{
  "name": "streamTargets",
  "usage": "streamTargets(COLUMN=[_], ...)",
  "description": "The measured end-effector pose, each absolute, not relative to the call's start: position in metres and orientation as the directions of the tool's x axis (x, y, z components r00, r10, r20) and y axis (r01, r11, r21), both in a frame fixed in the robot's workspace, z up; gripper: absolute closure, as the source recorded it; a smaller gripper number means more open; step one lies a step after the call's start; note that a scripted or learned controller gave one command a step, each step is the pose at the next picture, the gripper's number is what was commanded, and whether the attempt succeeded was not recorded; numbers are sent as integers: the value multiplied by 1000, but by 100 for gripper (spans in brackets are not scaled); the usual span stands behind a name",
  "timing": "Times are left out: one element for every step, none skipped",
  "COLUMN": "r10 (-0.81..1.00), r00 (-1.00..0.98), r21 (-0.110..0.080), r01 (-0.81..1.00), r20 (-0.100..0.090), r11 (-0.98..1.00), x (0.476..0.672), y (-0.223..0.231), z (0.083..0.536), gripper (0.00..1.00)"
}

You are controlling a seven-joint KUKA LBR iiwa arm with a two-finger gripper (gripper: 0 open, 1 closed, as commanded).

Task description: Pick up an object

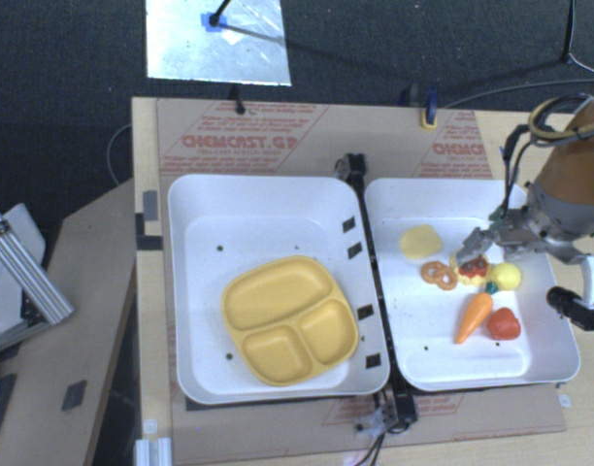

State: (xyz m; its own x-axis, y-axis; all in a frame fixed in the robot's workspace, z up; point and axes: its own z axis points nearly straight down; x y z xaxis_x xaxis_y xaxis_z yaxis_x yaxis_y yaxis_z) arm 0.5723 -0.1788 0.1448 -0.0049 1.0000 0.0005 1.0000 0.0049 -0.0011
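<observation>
My hand (474, 252) is low over the right bin (544, 367), right in the little heap of toy food. I cannot tell if it is shut or loose, and I see nothing clearly caught in it, so I do not say I have anything.

The thing closest to me is a small red and yellow piece (475, 271). It sits just under my hand and seems to touch it. It is small and half hidden by me, so I cannot tell which way it lies.

Just to the left of it is the orange pretzel ring (439, 276). A bit farther up on that side is the flat yellow round piece (421, 242). On the other side, nearer my arm, is the yellow lemon (507, 278). Below my hand lies the carrot (473, 317), its long way slanted, thick end up near my hand and tip pointing away and down. Next to it is the red tomato (504, 324).

All these sit close together, so I think I could bump a neighbor when I close.

The yellow tray (290, 318) is far off in the left bin (202, 260), not in my way.
</observation>
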Motion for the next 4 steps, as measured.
streamTargets(r10=[1000, 1000, 1000, 1000], r00=[-3, -5, -4, -4], r21=[7, 19, 6, 8], r01=[1000, 1000, 1000, 1000], r20=[0, 0, -2, -3], r11=[3, 5, 4, 4], x=[579, 583, 584, 581], y=[-177, -176, -183, -190], z=[90, 106, 152, 214], gripper=[0, 100, 100, 100])
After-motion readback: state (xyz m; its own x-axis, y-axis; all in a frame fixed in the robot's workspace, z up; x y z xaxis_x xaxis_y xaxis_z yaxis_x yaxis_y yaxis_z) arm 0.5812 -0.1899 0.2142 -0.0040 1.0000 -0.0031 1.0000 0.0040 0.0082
